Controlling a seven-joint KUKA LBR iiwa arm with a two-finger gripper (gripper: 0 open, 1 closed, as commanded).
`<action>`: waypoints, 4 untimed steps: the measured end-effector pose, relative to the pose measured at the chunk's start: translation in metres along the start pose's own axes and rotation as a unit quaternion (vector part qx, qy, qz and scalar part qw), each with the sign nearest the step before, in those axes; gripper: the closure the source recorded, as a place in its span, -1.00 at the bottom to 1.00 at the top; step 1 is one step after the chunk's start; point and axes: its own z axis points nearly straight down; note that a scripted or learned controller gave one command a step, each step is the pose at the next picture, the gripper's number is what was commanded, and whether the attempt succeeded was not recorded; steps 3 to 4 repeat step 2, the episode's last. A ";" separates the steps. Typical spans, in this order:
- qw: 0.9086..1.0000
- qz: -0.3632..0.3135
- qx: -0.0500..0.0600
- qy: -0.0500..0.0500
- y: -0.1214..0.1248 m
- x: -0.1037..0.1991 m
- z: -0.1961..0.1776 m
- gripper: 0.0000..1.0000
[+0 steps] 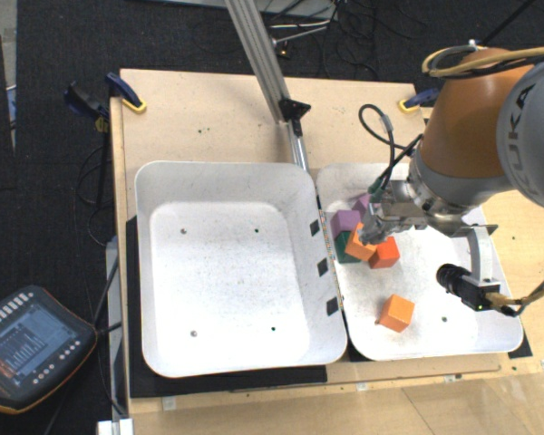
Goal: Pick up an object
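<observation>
On the tabletop (208,107), two white bins side by side. In the left bin (147,243), just tiny dark specks. In the right bin (453,338), five little blocks. Up near that bin's left wall, four of them bunched close together: a purple block (346,218) at the top, a green block (347,245) just under it, an orange block (360,255) touching the green one, and a red-orange block (386,252) just to the right. Lower down and well apart from the bunch, a lone orange cube (396,313), sitting by itself and turned a bit.

Reaching in from the right, the big grey and orange arm (490,125), over the top half of the right bin. Down at its end, the jaws, right at the bunch of blocks, between the purple one and the red-orange one. Mostly hidden under the wrist. Cannot tell whether spread or pressed together, or pinching anything.

Past the bins, a long grey pole (258,43), slanting down toward the gap between them. At the far corners of the tabletop, a blue clamp (125,93) on the left and a second blue clamp (419,99) on the right. Off the tabletop at the lower left, a handheld screen box (27,344) on the dark floor.
</observation>
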 end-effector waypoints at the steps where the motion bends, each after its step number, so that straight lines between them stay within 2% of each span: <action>1: 1.000 0.000 0.000 0.000 0.011 0.059 -0.003 1.00; 2: 1.000 0.001 0.002 0.000 0.017 0.115 0.017 1.00; 4: 1.000 0.001 0.002 0.000 0.017 0.115 0.017 1.00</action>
